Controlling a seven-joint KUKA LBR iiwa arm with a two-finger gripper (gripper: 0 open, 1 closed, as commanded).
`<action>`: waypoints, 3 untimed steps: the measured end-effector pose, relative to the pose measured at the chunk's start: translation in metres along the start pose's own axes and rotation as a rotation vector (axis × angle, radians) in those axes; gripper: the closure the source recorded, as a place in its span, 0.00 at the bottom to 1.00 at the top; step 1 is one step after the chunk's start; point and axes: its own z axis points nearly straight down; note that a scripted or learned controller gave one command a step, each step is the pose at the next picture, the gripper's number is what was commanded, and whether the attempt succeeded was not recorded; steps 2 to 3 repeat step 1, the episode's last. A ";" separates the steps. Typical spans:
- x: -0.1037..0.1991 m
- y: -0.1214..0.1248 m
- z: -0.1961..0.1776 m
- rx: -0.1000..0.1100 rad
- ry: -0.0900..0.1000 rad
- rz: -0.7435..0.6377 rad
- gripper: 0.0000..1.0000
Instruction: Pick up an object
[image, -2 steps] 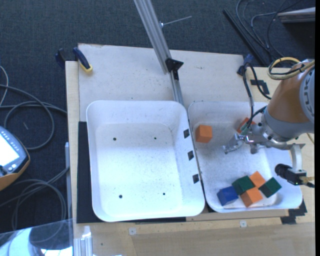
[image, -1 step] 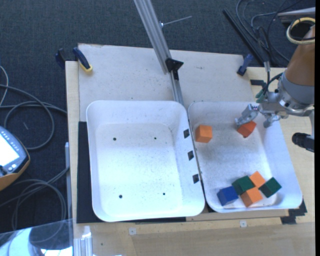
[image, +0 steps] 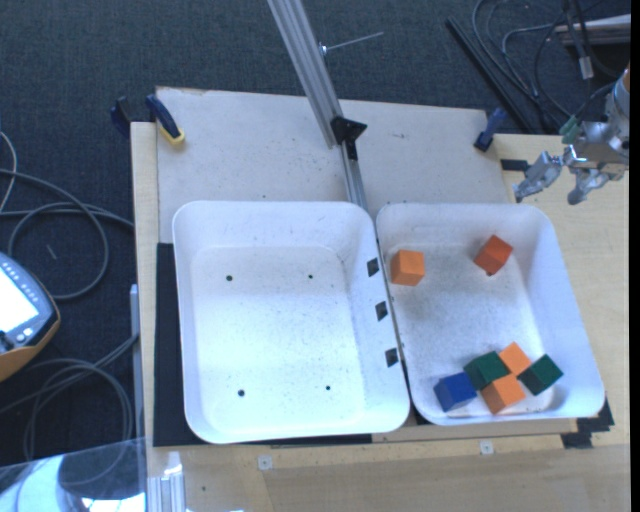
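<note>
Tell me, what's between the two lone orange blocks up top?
Nothing: bare speckled bin floor separates the light orange block from the red-orange block in the camera view.

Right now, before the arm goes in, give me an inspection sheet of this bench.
Surface: wooden bench bearing the left bin and right bin, side by side.
Job's things: in the right bin, an orange cube and a red cube apart near the far end; a cluster at the near end of a blue cube, two green cubes and two orange cubes.
Clutter: blue clamps on the bench's far corners.
Grippers: gripper above the bench beyond the right bin's far right corner, jaws apart, holding nothing.
Cables: loose on the floor, left and top right.
Surroundings: dark carpet, metal rail.
</note>
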 end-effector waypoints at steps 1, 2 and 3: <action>-0.010 -0.005 0.146 0.021 0.010 0.001 0.00; -0.010 -0.005 0.146 0.021 0.010 0.001 0.00; -0.010 -0.005 0.146 0.021 0.010 0.001 0.00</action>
